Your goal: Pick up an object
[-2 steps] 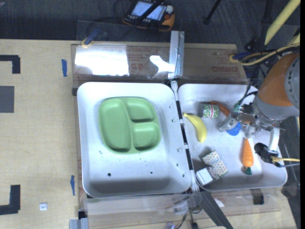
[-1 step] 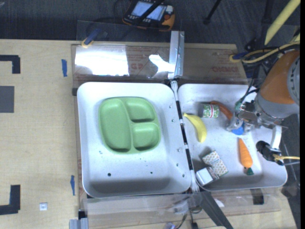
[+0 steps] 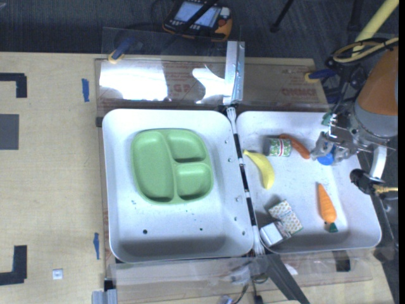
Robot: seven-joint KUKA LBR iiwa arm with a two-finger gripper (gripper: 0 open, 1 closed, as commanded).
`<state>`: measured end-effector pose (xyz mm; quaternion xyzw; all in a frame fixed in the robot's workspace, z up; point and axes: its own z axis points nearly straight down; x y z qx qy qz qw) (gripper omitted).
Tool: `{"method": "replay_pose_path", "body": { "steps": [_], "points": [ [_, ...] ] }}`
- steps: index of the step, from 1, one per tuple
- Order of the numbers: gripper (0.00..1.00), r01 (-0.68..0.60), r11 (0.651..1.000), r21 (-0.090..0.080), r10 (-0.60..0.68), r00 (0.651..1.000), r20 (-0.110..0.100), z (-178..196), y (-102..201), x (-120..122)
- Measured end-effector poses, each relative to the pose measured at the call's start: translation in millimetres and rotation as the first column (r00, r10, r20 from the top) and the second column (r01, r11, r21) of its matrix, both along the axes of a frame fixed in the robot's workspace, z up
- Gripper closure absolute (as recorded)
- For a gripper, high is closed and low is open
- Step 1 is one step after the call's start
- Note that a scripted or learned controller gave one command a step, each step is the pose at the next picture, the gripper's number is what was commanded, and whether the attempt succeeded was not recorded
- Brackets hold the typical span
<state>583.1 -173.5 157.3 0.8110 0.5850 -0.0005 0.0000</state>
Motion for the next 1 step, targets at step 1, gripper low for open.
{"method": "replay_pose_path", "body": {
  "steps": [1],
  "points": [
    [1.0,-0.045,0.999,0.0,0.045,0.999,0.0,53.8,96.7,20.5]
  ]
}}
